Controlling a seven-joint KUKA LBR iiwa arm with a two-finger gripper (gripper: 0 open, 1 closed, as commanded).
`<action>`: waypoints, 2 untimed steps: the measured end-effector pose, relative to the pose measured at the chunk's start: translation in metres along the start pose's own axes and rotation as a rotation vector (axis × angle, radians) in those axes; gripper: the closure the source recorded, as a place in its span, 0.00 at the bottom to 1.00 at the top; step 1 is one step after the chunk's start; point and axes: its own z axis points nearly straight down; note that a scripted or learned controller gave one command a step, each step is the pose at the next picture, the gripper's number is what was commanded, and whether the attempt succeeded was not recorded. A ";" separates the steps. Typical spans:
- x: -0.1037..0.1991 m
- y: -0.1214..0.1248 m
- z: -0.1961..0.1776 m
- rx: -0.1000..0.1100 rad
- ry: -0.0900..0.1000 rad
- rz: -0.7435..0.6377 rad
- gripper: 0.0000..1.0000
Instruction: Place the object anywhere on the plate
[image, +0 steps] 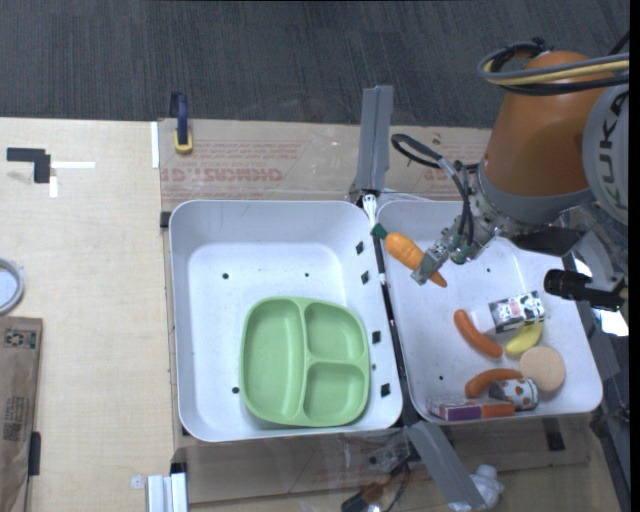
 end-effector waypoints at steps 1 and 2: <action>0.069 -0.008 0.036 0.004 0.003 -0.116 1.00; 0.069 -0.008 0.036 0.004 0.003 -0.116 0.00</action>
